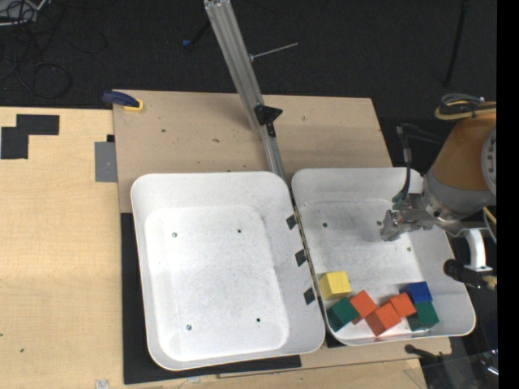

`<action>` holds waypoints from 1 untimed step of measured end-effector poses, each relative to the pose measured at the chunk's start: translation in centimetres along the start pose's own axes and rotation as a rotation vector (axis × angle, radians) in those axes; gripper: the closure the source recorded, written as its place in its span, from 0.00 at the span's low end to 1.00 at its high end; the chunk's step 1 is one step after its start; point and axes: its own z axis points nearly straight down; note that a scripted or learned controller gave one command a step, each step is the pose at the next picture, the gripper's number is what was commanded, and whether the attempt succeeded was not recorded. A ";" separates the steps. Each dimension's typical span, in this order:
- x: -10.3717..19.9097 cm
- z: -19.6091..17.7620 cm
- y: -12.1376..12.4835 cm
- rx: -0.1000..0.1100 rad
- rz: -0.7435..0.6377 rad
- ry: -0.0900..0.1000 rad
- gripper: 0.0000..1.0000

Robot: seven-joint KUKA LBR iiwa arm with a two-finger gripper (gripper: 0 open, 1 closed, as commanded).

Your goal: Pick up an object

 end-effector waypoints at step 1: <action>0.4 -5.9 0.9 -0.008 -0.003 -0.003 1.00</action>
